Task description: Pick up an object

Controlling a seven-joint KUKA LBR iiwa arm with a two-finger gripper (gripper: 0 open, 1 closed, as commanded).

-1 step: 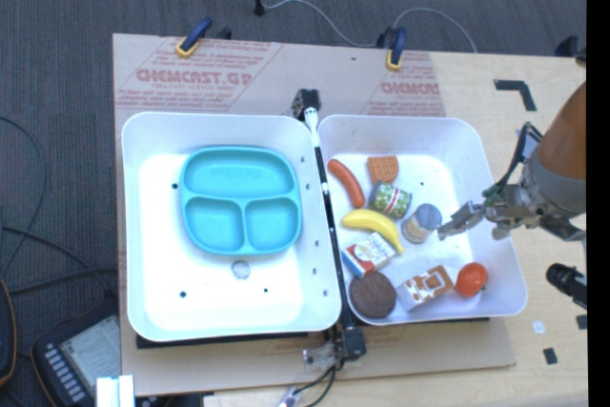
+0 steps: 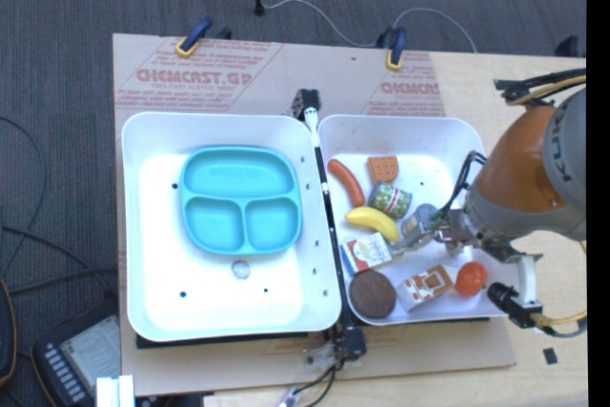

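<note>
Pick not yet achieved: metal two-finger gripper [image 2: 416, 230] sits low beside the curved yellow banana [image 2: 373, 222]; finger state indeterminate, nothing visibly held.

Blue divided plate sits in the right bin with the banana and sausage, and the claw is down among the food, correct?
Not quite. The camera view shows the blue divided plate in the left bin, by itself apart from a small item just below it. The banana and sausage lie in the right bin, where the claw is down among the food.

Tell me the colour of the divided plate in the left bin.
Light blue plate, seen in the camera view.
</note>
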